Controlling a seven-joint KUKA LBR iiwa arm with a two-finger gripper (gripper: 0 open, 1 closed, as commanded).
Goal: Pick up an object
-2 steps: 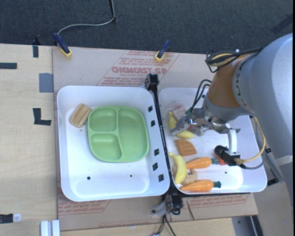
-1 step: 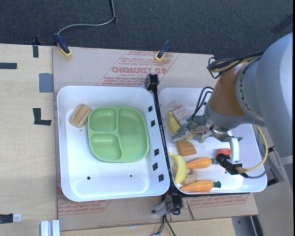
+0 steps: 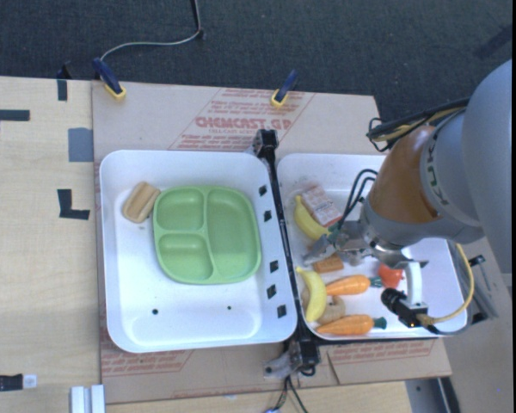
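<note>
My arm reaches in from three o'clock, claw (image 3: 327, 246) low in the right bin (image 3: 451, 312); its grip I cannot tell.

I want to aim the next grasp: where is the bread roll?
The bread roll lies in the left bin, near its upper-left corner, touching the green plate's left edge.

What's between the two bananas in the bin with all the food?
In the camera view, between the upper banana and the lower banana sits a small brown block, with the gripper right above it.
</note>
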